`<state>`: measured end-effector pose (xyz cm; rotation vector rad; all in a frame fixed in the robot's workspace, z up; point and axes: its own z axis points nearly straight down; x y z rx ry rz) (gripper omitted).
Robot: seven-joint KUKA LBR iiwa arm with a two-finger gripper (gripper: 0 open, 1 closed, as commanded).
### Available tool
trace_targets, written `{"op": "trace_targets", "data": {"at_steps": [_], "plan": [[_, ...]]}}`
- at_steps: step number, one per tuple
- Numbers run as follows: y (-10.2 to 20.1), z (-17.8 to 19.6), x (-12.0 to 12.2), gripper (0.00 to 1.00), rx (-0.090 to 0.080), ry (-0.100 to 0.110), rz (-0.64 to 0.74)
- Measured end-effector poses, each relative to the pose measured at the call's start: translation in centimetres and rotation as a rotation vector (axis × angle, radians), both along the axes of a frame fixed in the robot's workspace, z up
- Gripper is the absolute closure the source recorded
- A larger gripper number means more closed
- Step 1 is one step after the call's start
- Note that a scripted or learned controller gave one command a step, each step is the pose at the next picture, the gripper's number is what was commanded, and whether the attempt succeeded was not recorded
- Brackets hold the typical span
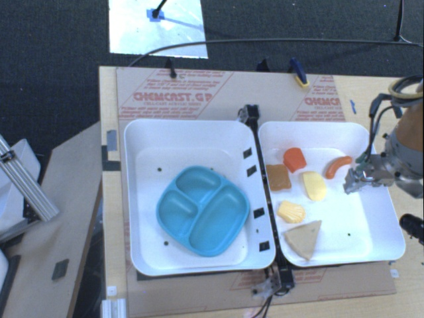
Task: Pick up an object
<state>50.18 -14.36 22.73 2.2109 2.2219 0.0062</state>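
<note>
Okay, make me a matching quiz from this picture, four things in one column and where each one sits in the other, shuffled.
Things:
1. blue divided plate
2. orange-red sausage
3. tan wedge
4. brown square piece

Places:
A. right bin, beside the divider between the bins
B. right bin, nearest its front edge
C. left bin
D. right bin, closest to the gripper

Pairs: 1-C, 2-D, 3-B, 4-A
</note>
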Motion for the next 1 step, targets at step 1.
{"op": "trace_targets", "data": {"at_steps": [1], "plan": [[5.82, -0.69, 1.5, 1.0, 0.004, 0.005, 0.006]]}}
